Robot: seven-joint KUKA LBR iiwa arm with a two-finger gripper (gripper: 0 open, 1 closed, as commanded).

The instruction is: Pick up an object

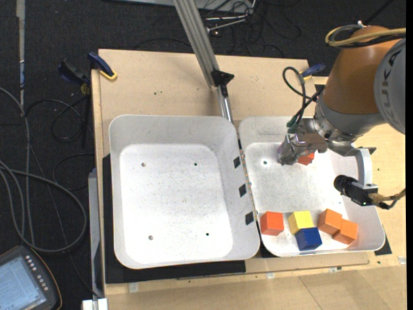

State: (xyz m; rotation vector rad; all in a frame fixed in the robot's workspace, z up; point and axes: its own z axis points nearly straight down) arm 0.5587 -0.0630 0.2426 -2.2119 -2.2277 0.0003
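A small red block (306, 158), likely light, stiff and best pinched across flat sides, is being crowded by the claw (292, 152) in the right bin (284, 129); its grip cannot be told.

Two bins sit side by side on the bench (168, 76). In the right bin (271, 131), five blocks (308, 228) cluster at 6 o'clock, a sixth block (306, 158) lies toward 12 o'clock under the gripper (292, 152). The left bin (129, 124) lies at 9 o'clock.
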